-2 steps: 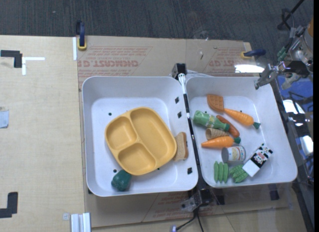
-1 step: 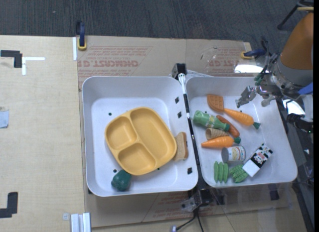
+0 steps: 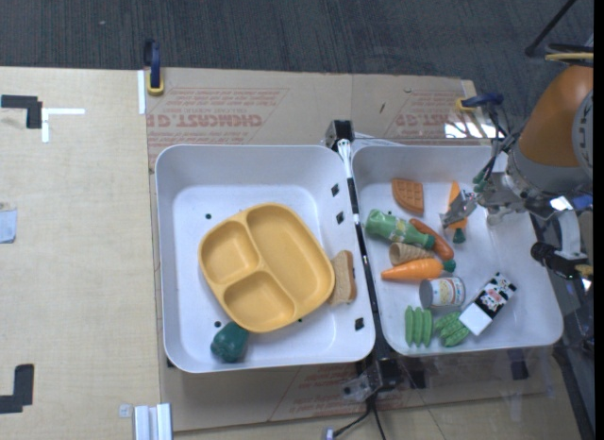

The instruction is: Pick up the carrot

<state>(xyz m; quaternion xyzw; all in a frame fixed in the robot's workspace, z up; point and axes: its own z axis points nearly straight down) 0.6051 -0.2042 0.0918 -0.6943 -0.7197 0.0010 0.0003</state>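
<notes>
In the left bin (image 3: pixel 175 268) sit a yellow plate (image 3: pixel 267 266), a green ball (image 3: pixel 228 342) and a slice of bread (image 3: pixel 343 276); leave those alone. In the right bin (image 3: pixel 528 325) the carrot (image 3: pixel 412 271) lies flat in the middle, touching a cone (image 3: pixel 411 252) above and a can (image 3: pixel 443 291) below. The gripper (image 3: pixel 460 210) is up near the back wall, and I cannot tell if it is released or clenched. It should come down over the carrot's fat middle and pinch across it, not bumping the cone or can.

Even overhead light falls bright across the bench (image 3: pixel 75 268), with soft shadows inside both white bins (image 3: pixel 179 325). Glare whitens the right bin's (image 3: pixel 528 330) far corner. Focus is slightly soft throughout.
</notes>
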